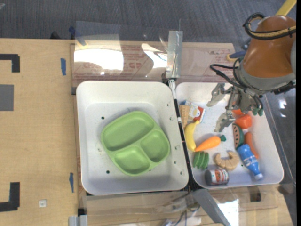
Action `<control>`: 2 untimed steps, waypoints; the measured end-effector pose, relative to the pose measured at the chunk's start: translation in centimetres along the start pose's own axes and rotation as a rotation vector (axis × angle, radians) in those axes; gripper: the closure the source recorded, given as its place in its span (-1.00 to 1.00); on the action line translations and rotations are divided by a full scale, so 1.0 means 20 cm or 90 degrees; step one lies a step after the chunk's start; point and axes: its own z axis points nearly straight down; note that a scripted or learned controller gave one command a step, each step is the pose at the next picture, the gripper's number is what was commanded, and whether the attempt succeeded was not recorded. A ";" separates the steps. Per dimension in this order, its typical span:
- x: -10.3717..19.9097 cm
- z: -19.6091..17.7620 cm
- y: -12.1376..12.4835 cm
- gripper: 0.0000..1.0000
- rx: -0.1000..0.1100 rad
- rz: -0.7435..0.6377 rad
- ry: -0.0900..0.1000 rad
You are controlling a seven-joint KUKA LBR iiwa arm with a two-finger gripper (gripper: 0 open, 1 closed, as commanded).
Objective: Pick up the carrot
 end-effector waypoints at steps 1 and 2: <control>0.25 0.49 -0.05 -1.00 0.000 0.063 -0.004; 0.41 0.52 -0.02 -1.00 0.000 0.248 -0.008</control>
